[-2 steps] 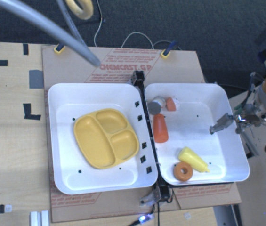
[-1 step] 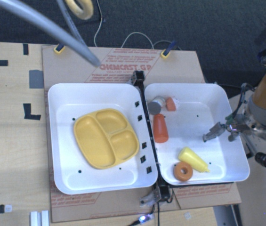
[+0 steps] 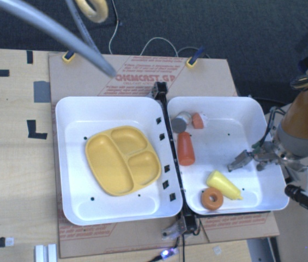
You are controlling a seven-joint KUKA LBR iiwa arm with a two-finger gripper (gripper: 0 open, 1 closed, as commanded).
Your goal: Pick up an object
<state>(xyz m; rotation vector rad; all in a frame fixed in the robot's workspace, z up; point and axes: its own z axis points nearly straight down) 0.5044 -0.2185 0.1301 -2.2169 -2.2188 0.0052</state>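
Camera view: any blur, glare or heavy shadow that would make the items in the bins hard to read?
Camera view: lighting is even and soft, with faint shadows under the yellow plate and the orange ring; no strong glare on the white bins; the grey bar across the top left is blurred and out of focus; the pincer is small and slightly soft, so its finger state is unclear.

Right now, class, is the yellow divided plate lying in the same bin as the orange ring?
No: the yellow divided plate lies in the left bin, while the orange ring lies in the right bin.
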